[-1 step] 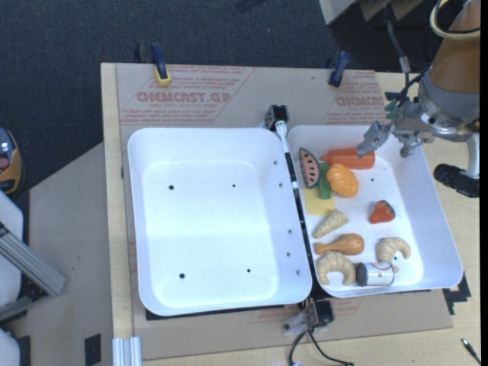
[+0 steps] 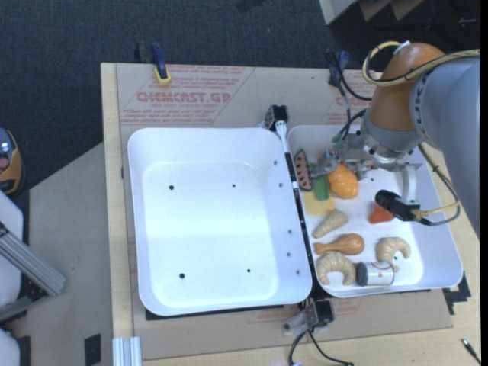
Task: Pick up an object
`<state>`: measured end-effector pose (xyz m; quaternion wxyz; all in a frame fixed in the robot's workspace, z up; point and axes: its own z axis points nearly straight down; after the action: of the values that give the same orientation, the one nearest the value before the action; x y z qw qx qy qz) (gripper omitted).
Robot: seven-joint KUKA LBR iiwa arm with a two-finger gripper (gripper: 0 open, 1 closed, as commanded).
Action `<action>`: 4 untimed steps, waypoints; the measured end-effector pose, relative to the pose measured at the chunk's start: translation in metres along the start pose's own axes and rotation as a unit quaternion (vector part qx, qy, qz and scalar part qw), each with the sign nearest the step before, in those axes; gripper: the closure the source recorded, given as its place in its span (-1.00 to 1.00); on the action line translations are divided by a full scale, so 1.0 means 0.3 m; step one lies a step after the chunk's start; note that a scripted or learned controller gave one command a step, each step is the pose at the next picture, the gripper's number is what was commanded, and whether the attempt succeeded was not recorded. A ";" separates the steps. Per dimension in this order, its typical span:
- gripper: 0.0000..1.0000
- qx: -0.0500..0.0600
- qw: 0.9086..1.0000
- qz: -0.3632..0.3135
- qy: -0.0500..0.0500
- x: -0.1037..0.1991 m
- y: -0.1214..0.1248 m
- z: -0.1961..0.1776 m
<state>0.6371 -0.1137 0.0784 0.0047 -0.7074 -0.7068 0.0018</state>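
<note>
My gripper (image 2: pixel 341 161) hangs over the far left part of the right bin (image 2: pixel 441 239). Just below it in the view lies an orange fruit (image 2: pixel 344 184), close to or touching the gripper. A green block (image 2: pixel 322 192) sits left of the fruit, and a brown sausage-like piece (image 2: pixel 303 170) rests along the bin's left wall. Nearer the front lie a pale croissant (image 2: pixel 330 223), a brown drumstick (image 2: pixel 342 244), two more croissants (image 2: pixel 393 248) (image 2: pixel 335 268), a small can (image 2: pixel 376 274) and a red piece (image 2: pixel 380 216).
The left bin (image 2: pixel 141 155) stands beside the right one, their walls meeting at a shared rim (image 2: pixel 296 204). Both rest on a brown board (image 2: pixel 191 90) with clamps at its back edge. The grey arm (image 2: pixel 446 105) covers the right bin's far right corner.
</note>
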 end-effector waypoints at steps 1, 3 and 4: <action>1.00 -0.007 1.000 0.000 -0.002 -0.007 0.011 -0.068; -1.00 -0.001 1.000 0.000 -0.001 0.060 -0.104 -0.016; -1.00 -0.007 1.000 -0.001 -0.004 0.061 0.094 -0.024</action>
<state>0.6652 -0.0954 0.0853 -0.0031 -0.7067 -0.7076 -0.0007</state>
